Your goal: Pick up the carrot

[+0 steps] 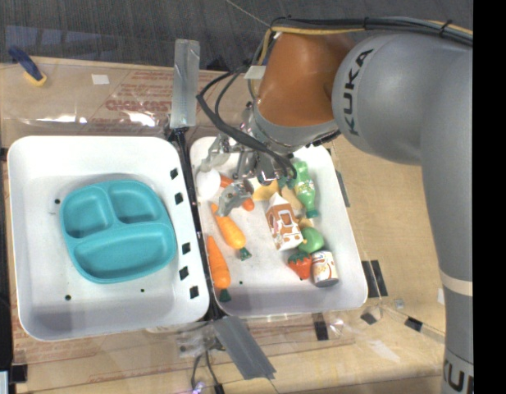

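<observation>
Your short orange carrot with the dark green stub end (231,231) is lying flat in the right-hand shallow white bin (344,245), toward that bin's left side, tilted so the green tip points down-right. Heads up, there's a second long orange carrot-shaped piece (218,266) just beside it, pressed along the bin's left wall, so you've got two lookalikes nearly touching.

The metal two-finger gripper (234,189) hangs just above the carrot, near the bin's upper left. You can't really tell from this angle whether the fingers are apart or together, there's too much cable and hardware bunched up there. Nothing visibly sits between them.

To the right of the carrot you've got a pile of toy groceries: a small white and orange carton (284,222), a green bottle-shaped toy (303,185), a green rounded veggie piece (312,239), a red tomato-like piece (300,266) and a little red and white can (324,269).

The left-hand shallow white bin (31,171) holds a teal plastic three-compartment plate (117,229).

Both bins sit on a light wooden benchtop (384,195) covered with clear plastic sheeting and strips of grey tape. Behind the bench you see dark grey carpet (88,6).
</observation>
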You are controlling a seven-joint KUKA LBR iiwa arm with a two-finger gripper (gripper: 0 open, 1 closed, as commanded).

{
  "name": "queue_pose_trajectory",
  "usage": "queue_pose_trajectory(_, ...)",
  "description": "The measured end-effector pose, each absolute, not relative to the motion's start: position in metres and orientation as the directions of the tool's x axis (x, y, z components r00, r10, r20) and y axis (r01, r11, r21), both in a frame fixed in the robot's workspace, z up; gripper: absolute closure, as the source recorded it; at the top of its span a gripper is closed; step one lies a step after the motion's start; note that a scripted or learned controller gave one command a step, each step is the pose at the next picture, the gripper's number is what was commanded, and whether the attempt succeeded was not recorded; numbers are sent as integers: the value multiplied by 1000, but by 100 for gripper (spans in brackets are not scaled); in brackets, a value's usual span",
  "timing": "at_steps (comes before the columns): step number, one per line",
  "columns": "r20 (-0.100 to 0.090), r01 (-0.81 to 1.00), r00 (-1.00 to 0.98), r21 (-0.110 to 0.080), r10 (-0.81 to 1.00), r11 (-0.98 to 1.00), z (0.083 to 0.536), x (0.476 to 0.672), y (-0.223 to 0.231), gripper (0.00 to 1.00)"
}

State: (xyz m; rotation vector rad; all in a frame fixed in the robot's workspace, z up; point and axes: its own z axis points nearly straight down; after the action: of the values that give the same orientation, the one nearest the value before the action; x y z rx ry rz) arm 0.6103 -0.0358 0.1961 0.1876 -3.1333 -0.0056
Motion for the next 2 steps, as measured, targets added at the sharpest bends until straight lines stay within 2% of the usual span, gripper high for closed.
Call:
queue_pose_trajectory(1,5,-175,-985,1,-175,985,124,568,-101,0)
queue_pose_trajectory(2,-1,-268,-963,1,-268,963,93,562,-91,0)
